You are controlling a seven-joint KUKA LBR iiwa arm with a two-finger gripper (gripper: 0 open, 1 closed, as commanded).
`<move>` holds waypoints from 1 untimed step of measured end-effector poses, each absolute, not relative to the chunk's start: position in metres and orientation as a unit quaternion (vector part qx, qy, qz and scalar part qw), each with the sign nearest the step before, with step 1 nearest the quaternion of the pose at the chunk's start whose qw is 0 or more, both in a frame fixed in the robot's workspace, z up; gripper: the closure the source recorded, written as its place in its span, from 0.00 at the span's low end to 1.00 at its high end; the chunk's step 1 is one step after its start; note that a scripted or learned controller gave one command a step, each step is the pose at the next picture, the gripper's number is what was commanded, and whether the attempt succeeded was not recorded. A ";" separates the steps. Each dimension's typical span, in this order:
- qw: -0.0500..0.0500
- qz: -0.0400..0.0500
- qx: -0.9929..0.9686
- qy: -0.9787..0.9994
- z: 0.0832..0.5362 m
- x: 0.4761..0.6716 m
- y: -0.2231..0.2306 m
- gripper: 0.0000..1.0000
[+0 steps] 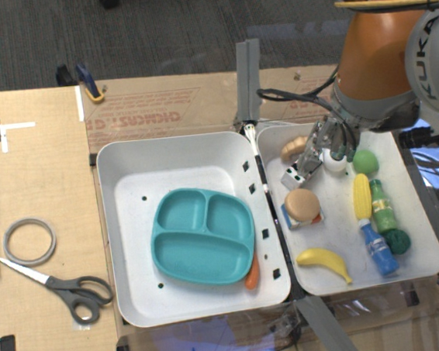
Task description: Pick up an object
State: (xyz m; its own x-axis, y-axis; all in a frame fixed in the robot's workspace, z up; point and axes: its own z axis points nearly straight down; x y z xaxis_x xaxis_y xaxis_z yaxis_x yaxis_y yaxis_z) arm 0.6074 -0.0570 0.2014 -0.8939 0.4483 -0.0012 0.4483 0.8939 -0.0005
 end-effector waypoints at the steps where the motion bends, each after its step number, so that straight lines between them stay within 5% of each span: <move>1: 0.001 0.000 0.024 1.000 0.188 0.577 -0.117 1.00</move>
State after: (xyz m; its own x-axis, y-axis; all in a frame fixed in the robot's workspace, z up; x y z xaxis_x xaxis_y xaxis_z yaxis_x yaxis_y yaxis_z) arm 0.5766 -0.1169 0.1883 -0.9988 0.0483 -0.0016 0.0483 0.9988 0.0000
